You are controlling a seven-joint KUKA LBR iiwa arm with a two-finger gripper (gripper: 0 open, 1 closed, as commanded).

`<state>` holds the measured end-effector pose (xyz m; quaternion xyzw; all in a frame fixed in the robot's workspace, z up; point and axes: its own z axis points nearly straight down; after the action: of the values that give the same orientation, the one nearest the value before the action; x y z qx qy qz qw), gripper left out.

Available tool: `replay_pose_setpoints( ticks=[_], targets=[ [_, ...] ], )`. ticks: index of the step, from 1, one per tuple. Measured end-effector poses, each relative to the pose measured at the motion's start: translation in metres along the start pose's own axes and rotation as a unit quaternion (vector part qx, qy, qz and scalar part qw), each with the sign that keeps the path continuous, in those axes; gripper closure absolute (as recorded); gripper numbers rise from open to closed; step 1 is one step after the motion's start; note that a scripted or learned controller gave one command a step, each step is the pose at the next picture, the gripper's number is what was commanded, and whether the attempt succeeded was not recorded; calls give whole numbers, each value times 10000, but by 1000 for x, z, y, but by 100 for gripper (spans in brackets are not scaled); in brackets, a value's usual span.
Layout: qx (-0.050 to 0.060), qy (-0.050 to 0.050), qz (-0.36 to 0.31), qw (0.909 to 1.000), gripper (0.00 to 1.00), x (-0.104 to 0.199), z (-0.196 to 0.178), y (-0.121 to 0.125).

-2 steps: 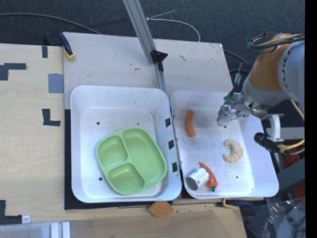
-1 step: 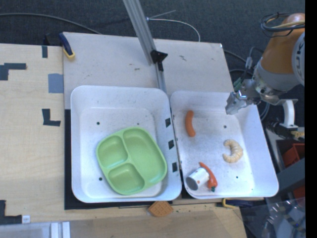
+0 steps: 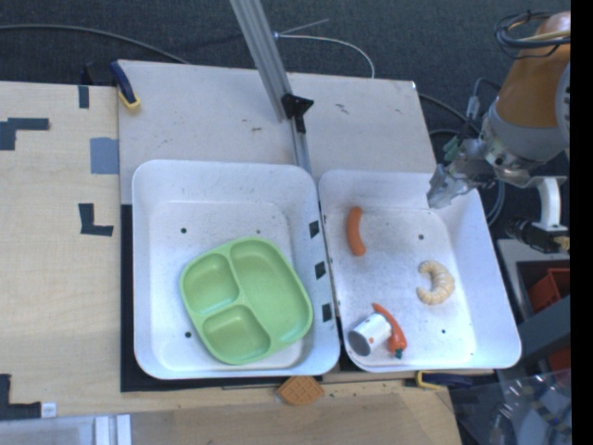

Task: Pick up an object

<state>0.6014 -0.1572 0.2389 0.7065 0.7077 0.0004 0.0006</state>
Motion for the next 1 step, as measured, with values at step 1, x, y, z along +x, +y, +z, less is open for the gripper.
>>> replay_pose_setpoints(
  ticks=[1],
  targets=[
    [10,12,-26,10000,100,56,-8,10]
  ],
)
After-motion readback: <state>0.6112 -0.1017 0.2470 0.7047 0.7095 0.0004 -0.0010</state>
